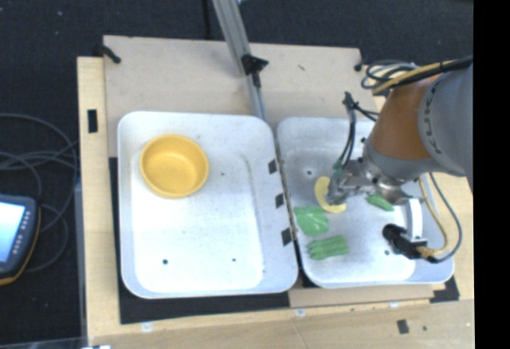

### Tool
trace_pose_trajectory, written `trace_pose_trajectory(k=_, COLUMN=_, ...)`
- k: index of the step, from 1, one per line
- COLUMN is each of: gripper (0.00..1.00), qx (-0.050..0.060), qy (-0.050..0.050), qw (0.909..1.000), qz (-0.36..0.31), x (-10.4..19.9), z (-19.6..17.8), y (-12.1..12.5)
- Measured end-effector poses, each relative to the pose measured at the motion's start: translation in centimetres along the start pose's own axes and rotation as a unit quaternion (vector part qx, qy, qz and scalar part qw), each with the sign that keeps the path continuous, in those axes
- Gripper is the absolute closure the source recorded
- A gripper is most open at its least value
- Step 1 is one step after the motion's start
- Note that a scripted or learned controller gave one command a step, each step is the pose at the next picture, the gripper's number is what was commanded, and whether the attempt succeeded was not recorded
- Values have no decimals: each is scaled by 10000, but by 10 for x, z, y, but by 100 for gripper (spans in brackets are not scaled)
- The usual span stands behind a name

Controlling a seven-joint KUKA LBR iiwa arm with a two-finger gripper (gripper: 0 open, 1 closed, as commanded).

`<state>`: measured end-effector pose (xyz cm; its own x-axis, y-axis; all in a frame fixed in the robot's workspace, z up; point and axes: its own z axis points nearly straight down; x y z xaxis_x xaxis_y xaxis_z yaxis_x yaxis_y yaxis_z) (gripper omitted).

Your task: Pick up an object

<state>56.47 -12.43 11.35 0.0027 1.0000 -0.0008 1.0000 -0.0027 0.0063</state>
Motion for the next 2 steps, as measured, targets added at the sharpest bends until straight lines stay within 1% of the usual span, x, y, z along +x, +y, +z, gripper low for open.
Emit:
trace_pose_trajectory(k=1, gripper=100, qx=7, qy=2, qw=10000, qz=-15, x=9, z=-48, y=3)
trace_pose_trajectory(k=2, gripper=100, qx=-2, qy=1, qw=10000, qz=-14, x=7, z=-111, y=5)
